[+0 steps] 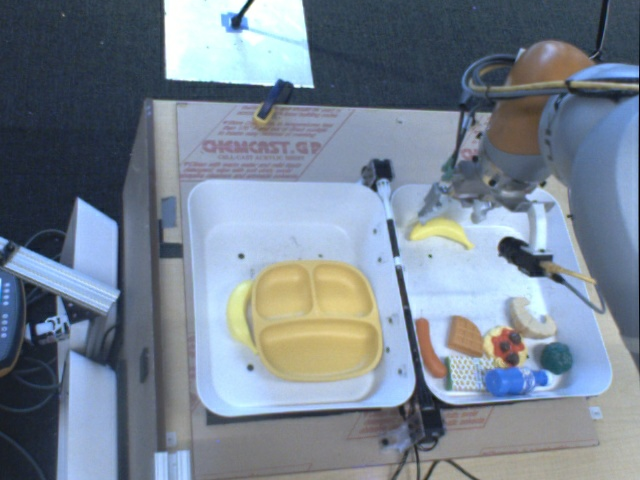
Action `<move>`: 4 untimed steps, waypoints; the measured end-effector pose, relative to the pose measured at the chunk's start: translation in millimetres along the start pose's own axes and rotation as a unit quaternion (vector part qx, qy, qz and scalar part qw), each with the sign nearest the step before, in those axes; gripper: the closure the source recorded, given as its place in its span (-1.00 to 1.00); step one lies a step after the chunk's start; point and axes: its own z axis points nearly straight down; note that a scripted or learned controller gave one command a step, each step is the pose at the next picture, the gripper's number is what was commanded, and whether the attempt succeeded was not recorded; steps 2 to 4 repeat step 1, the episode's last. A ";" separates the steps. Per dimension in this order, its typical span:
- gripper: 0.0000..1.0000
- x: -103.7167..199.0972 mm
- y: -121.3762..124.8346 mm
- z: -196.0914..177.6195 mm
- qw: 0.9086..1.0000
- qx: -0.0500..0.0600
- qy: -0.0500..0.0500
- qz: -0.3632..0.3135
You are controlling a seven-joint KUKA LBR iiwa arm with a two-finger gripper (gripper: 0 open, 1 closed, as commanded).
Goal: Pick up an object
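Banana [443, 232] lies at back of right bin [590, 373], just below gripper [458, 200]. You'd see its fingers spread open w/ nothing between them. Pick not done yet; grasp & lift remain.

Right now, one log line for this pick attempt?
arm: over right bin | gripper: above banana, nothing seen held | left bin: yellow divided plate

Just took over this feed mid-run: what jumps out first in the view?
The big yellow divided tray lying in the left bin catches the eye first. Next comes the grey arm's gripper at the far end of the right bin, right above a yellow banana. A cluster of small toy foods crowds that bin's near corner.
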 end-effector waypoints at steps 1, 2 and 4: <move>-1.00 -1.3 3.7 43.4 1.000 0.001 0.000 0.000; -1.00 -1.3 3.7 43.4 1.000 0.001 0.000 0.000; -1.00 -1.3 3.7 43.4 1.000 0.001 0.000 0.000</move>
